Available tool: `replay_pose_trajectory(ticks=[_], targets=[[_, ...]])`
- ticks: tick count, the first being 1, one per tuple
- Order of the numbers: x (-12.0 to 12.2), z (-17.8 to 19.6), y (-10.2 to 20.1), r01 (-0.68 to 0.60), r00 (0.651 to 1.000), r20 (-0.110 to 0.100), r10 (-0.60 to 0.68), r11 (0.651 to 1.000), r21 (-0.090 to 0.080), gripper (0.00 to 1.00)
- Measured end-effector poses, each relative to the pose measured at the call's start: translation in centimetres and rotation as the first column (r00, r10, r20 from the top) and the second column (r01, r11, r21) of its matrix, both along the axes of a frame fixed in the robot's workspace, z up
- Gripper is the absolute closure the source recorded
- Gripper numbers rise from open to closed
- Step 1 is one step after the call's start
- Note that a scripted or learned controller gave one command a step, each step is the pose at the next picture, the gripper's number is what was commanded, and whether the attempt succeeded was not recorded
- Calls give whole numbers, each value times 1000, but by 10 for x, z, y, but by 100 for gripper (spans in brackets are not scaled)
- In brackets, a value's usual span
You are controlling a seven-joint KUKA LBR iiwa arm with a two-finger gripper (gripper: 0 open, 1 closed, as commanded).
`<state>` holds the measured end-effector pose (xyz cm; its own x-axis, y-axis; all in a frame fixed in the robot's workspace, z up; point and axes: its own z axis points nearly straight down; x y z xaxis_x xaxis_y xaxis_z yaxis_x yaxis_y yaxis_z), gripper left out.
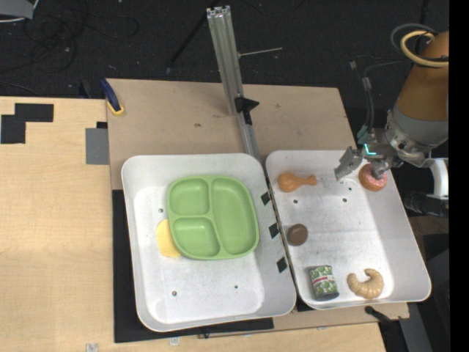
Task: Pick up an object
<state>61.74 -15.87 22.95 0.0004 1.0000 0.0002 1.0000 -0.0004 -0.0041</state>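
1. Hanging over the far right corner of the right bin (410, 270): the gripper (364, 164), grey, under the orange wrist band, reaching in from the right.
2. Spread apart, both fingers; one grey finger (346, 165) angled out to the left, the other down by the pink round object (374, 180).
3. Lying just beside and partly under the right-hand finger, that pink round object, smooth and reddish, close to the bin's right wall; not visibly clamped between the fingers.
4. Left of the gripper, near the bin's far edge: an orange pear-shaped toy (294, 182), glossy, bulb end left, narrow neck right.
5. Mid-bin: a small brown disc (297, 234), matte.
6. Near edge: a green-labelled can (322, 281) on its side, and beside it a tan croissant-shaped piece (367, 283), curved and ridged.
7. In the left bin (146, 284): a light green divided plate (213, 217), three compartments, over a yellow piece (165, 240) peeking out at its left.
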Motion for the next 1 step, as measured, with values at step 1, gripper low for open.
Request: replay_pose_trajectory(ticks=[1], targets=[[1, 1, 0, 0, 1000, 3, 0, 1000, -1, 0]])
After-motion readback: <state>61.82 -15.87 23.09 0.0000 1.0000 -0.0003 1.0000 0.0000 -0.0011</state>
